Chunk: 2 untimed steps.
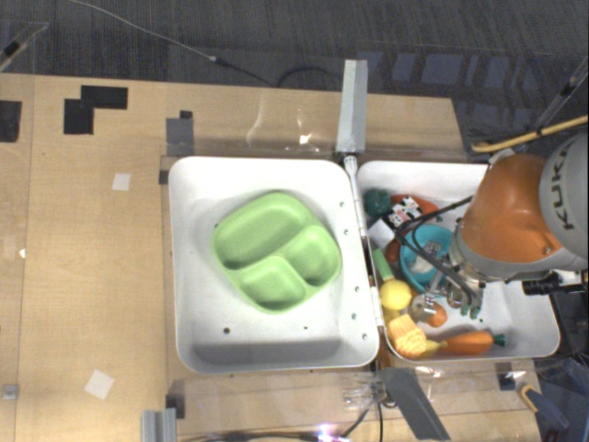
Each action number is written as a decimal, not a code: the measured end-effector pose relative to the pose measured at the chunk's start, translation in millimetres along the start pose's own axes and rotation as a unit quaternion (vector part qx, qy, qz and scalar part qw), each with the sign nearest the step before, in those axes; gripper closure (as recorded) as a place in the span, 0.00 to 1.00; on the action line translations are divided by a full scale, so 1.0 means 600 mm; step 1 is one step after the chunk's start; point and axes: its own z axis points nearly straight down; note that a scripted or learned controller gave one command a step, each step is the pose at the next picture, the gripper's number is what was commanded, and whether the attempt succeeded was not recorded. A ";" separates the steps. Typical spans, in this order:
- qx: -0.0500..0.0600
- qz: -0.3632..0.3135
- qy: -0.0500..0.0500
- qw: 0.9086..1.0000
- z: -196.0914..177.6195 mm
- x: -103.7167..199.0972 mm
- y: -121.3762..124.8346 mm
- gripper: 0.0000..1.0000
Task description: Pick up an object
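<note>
Clutter crowds the right bin (543, 334): lemon (394, 294), corn cob (408, 336), carrot (465, 343), teal cup (425, 244). The gripper (448, 295) hovers above them; its grip can't be told. A green divided plate (276, 249) lies in the left bin (198, 247).

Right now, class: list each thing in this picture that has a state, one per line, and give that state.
Green plate: upright, nothing on it, in the left bin.
Carrot: lying flat in the right bin.
Lemon: resting loose.
End effector: low over the toys.
</note>
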 end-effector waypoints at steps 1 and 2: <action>-0.001 -0.002 -0.011 1.000 -0.025 -0.011 0.002 1.00; 0.000 0.088 0.004 0.996 -0.339 -0.011 0.011 1.00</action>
